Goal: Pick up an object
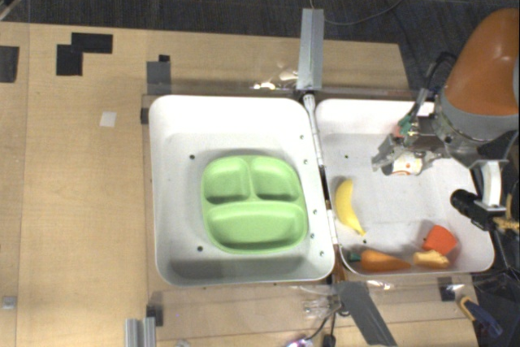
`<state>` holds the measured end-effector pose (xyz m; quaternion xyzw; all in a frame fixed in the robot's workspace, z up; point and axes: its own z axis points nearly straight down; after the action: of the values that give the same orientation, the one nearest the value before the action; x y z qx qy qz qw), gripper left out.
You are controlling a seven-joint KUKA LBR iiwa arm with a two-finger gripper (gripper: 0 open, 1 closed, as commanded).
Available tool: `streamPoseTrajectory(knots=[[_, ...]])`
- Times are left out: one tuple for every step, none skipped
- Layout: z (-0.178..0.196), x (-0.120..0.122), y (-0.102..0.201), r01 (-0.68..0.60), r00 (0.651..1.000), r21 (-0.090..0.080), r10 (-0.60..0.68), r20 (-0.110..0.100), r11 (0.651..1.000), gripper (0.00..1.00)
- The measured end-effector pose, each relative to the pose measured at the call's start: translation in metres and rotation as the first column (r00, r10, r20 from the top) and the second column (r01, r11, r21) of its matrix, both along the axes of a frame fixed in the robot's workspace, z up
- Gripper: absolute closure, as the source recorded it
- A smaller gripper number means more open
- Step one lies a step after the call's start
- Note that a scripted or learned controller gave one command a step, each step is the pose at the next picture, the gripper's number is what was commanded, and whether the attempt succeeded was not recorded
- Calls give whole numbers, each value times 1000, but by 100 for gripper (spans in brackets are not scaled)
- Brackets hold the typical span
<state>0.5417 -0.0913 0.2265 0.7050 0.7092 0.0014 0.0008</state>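
Note:
My gripper [400, 155] hangs over the upper middle of the right bin [366, 130], reaching in from the right under the grey wrist and orange band. A small white and orange object [405, 166] shows right at its tip; whether it is held or lying on the bin floor I cannot tell. A yellow banana [348, 206] lies near the bin's left wall. Along the front wall rest an orange carrot [383, 261], a small tan piece [431, 258] and an orange-red block [439, 240].
The left bin [175, 175] holds a green divided plate [253, 202] at its middle. A grey post [311, 53] stands behind the seam between the bins. A black cable runs across the dark floor at the back.

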Motion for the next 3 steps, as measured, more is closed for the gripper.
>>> streamPoseTrajectory(knots=[[35, 71, -39, -254, 967, -4, 254, 5, 967, 0], [-61, 128, -62, -357, 934, -3, 357, 1, 934, 0], [-133, 127, -54, -522, 853, -3, 522, -9, 853, 0]])
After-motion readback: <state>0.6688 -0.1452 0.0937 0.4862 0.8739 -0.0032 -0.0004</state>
